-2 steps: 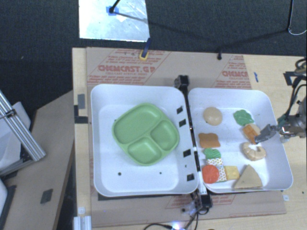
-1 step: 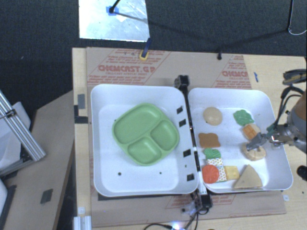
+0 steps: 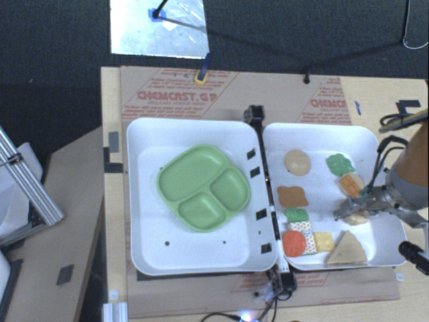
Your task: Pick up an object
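Observation:
The right bin (image 3: 375, 139) holds several toy food pieces: a beige round biscuit (image 3: 297, 162), a green leafy piece (image 3: 340, 163), an orange block (image 3: 350, 183), a brown toast slice (image 3: 292, 196), a small green piece (image 3: 296, 215), a red tomato (image 3: 293, 243), a yellow square (image 3: 323, 241) and a tan wedge (image 3: 347, 248). My gripper (image 3: 352, 212) reaches in from the right. It sits low in the bin, just below the orange block and above the tan wedge, over a pale piece that it partly hides.
The left bin (image 3: 144, 180) bears a green divided plate (image 3: 203, 187). A black hinge strip (image 3: 265, 186) runs between the two bins. A metal sheet (image 3: 159, 19) lies beyond the bench at the back. Aluminium framing (image 3: 23, 180) stands at the far left.

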`<control>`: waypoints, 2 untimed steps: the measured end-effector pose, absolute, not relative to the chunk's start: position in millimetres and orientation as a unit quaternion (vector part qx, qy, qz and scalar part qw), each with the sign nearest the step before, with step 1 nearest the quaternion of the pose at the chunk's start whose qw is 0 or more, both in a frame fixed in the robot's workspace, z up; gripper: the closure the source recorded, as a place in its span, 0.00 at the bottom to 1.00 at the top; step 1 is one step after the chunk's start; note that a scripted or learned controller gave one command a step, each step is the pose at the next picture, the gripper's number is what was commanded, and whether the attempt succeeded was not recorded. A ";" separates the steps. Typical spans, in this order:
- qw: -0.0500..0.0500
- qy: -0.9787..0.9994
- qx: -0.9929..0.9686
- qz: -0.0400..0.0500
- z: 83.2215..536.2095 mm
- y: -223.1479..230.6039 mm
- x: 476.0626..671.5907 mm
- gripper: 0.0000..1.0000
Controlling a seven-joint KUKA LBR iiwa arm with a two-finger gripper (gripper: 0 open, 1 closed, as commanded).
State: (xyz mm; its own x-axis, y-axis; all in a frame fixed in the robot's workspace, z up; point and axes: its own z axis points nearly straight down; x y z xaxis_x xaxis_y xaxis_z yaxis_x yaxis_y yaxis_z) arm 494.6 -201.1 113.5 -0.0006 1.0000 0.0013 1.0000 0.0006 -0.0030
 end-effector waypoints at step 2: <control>-0.015 -0.707 -0.707 -0.004 102.9 -206.0 502.2 1.00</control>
